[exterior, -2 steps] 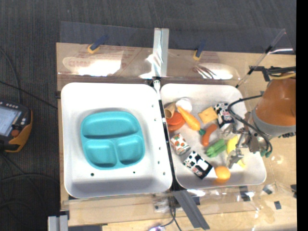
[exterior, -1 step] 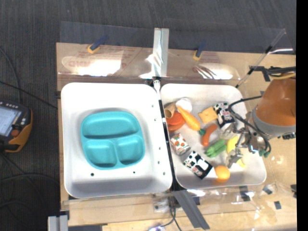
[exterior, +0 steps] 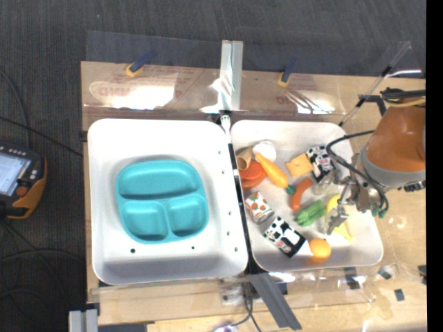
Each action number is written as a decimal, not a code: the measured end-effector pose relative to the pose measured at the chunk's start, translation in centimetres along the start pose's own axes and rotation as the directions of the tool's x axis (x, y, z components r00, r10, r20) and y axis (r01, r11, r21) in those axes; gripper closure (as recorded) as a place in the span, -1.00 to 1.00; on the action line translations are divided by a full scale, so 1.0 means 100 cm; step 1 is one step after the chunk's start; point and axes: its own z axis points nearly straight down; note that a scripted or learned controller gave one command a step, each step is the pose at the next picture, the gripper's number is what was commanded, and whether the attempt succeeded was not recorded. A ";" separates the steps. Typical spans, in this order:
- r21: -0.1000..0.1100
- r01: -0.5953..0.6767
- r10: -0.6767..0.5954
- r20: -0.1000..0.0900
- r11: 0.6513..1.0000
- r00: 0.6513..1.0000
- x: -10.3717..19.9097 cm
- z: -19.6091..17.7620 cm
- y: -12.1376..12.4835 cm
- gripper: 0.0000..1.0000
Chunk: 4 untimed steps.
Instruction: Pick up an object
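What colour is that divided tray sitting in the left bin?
The tray is turquoise, a light blue-green, seen clearly in the overhead camera view.

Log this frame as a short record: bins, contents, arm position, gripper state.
left bin: holds a teal divided tray
right bin: cluttered with toy food and small cartons
notable items: carrot, green vegetable, orange ball, black-and-white carton
arm: reaches in from the right, over the right bin
gripper: low among items near a yellow piece; grasp cannot be confirmed

Two bins side by side on surface [exterior: 138,81]: tray [exterior: 163,199] in left bin [exterior: 104,254]; toys [exterior: 287,185] in right bin [exterior: 367,247].
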 end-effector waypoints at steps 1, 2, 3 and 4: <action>-0.005 -0.025 0.025 0.005 1.000 1.000 0.002 -0.001 0.079 -1.00; -0.004 -0.043 0.043 0.007 0.999 0.999 -0.008 -0.001 0.128 -1.00; -0.002 0.092 -0.092 0.006 0.996 0.996 -0.070 0.000 0.097 -1.00; -0.003 -0.062 0.062 0.005 0.998 0.998 -0.056 0.000 0.126 -1.00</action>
